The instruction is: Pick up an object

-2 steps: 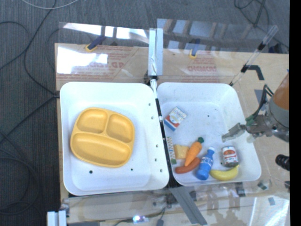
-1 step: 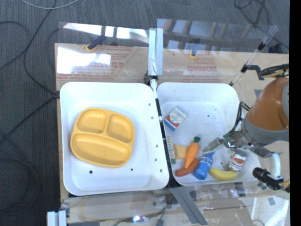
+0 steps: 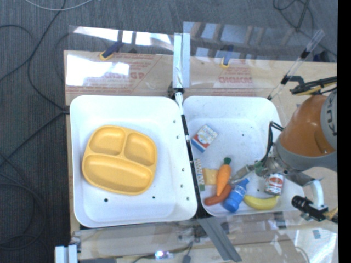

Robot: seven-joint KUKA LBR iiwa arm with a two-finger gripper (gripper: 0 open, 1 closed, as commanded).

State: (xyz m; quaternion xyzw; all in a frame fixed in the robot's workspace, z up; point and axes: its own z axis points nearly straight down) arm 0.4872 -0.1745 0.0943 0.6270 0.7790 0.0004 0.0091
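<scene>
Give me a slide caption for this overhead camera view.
Arm's tool low in the right bin near a carrot, bottle and banana; yellow tray left.

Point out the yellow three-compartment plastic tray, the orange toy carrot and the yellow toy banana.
yellow three-compartment plastic tray [image 3: 118, 173], camera view, floor of its large compartment.
orange toy carrot [image 3: 222, 178], camera view, middle of its body.
yellow toy banana [image 3: 260, 203], camera view, middle of its curve.

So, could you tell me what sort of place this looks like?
Probably a robotics lab: an arm reaches over two white bins of toy food such as a carrot, with loose cables on grey carpet.
</scene>
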